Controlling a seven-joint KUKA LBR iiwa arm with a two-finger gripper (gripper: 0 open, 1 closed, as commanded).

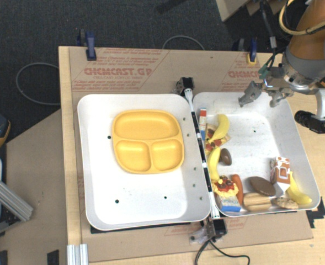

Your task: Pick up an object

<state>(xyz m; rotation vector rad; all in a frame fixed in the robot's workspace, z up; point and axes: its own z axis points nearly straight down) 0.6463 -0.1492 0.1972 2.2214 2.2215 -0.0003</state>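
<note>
Toys crowd the right bin (pixel 261 115) below my hand (pixel 260 94), which hangs spread and holding nothing; nearest is a banana (pixel 222 128), I think. Left bin (pixel 96 164) holds a yellow tray (pixel 148 139).

Dark grey carpet (pixel 68 10) lies around the cardboard-topped surface (pixel 145 70) — thin cables (pixel 35 84) loop across it, blue clamps (pixel 89 44) at the far edge.

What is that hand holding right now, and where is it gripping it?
Nothing. The hand hangs open over the right bin's far edge, with nothing between its fingers.
</note>
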